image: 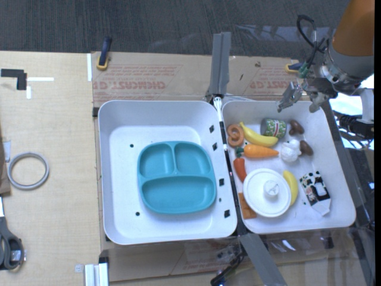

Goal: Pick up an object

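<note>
My gripper point(303, 99) hangs over the back edge of the right bin point(342, 177), its two fingers spread open and nothing between them. Below it in the bin lie a green can point(274, 127), a yellow banana point(258, 137), an orange carrot point(261, 152), a white garlic bulb point(290, 151) and two brown pieces point(296, 126) near the can. Further forward sit a white round lid point(271, 192), a second small banana point(291, 186) and a black-and-white carton point(314, 190). An orange ring point(234, 134) and a red pepper point(240, 169) lie along the bin's left wall.
The left bin point(119, 159) holds a teal divided plate point(177, 177). A grey divider bar point(219, 64) runs back between the bins. A roll of tape point(26, 170) and scissors point(11, 250) lie on the wooden bench at the left.
</note>
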You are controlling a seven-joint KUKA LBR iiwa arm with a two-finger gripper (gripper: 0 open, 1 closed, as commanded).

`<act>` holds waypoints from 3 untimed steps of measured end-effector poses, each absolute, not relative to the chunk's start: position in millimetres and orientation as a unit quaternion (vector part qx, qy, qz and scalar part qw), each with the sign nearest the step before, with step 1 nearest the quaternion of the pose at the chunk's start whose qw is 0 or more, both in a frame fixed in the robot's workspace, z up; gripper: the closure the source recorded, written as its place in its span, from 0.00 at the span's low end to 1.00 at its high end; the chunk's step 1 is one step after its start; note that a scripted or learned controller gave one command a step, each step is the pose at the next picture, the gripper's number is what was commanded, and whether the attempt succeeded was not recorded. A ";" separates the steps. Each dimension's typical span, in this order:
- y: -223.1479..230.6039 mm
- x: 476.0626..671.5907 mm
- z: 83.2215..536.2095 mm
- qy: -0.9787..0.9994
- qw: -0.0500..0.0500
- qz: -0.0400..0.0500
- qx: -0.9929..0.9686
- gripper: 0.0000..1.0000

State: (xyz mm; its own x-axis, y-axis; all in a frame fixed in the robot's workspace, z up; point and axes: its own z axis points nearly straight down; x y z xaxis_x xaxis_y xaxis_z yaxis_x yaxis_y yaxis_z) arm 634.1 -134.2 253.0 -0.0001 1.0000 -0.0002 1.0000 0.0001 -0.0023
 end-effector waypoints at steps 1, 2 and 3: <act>-134.8 602.4 91.7 -0.706 0.000 0.000 -0.708 0.00; -136.1 602.4 100.9 -0.705 0.000 0.001 -0.709 1.00; -85.2 567.5 191.5 -0.707 0.000 0.000 -0.707 1.00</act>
